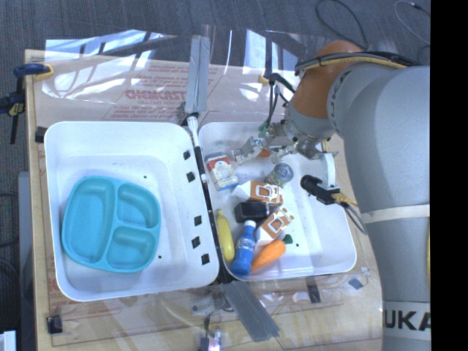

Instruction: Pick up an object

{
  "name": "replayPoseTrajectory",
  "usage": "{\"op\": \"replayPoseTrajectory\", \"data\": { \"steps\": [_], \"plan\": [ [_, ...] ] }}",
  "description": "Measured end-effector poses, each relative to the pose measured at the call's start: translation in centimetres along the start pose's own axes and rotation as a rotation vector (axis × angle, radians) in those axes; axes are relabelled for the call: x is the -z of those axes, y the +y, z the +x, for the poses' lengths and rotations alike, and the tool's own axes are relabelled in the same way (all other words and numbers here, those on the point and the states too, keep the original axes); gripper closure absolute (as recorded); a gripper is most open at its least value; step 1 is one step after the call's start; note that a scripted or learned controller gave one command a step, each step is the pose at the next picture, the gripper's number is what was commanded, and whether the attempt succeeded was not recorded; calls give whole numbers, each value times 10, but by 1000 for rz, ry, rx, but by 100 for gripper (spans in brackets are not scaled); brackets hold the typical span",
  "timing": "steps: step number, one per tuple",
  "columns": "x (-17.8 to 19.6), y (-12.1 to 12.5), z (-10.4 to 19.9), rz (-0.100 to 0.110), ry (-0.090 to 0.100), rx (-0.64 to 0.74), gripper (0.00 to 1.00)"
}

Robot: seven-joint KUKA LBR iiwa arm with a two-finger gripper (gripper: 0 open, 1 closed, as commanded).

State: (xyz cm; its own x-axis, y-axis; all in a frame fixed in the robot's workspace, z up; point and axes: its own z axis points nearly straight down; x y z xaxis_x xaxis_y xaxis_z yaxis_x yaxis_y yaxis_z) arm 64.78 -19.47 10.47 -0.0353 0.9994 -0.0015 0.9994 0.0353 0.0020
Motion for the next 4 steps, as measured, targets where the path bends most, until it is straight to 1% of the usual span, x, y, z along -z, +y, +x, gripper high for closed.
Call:
{"op": "replayPoseTrajectory", "data": {
  "steps": [1,2,3,4],
  "plan": [
    [114,7,22,0,0,305,0],
    [-2,5,26,5,3,428,0],
    [9,6,26,4,1,432,100],
    [9,6,26,5,1,432,0]
  ]
}}
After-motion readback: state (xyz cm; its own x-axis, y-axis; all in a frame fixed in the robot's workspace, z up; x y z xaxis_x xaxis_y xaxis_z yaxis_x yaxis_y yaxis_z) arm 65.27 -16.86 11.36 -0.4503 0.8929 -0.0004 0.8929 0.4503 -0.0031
